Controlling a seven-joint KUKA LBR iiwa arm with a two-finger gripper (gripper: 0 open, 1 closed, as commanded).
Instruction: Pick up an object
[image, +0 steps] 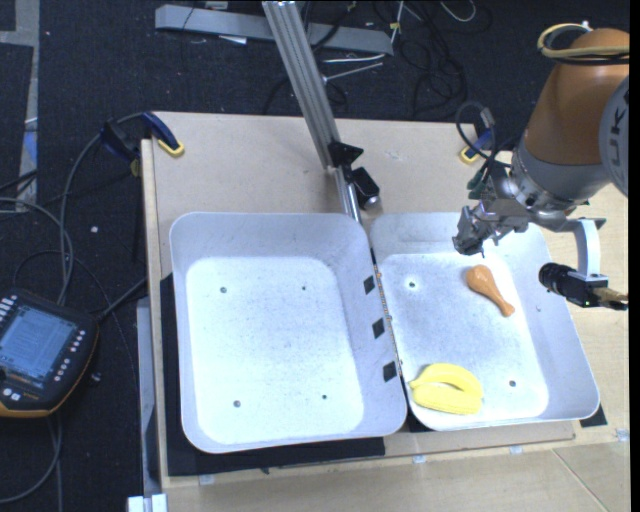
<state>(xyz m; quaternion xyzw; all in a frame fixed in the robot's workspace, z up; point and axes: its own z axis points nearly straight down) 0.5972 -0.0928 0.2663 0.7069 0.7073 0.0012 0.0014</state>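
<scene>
Gripper over the right bin, drumstick just off its 5 o'clock side

I have the gripper (470, 243) hanging above the far part of the right bin (560, 330), and from this slanted view I cannot tell whether it is open or closed; nothing shows in it. The nearest thing is the orange toy drumstick (491, 287), lying on the bin floor just beside the tool toward 5 o'clock. Its long axis runs from 11 to 5 o'clock, fat end nearer the tool. I judge a short shift that way, closing across that axis, would suit. The yellow banana (447, 389) lies well apart, toward 6 o'clock at the near rim.
</scene>
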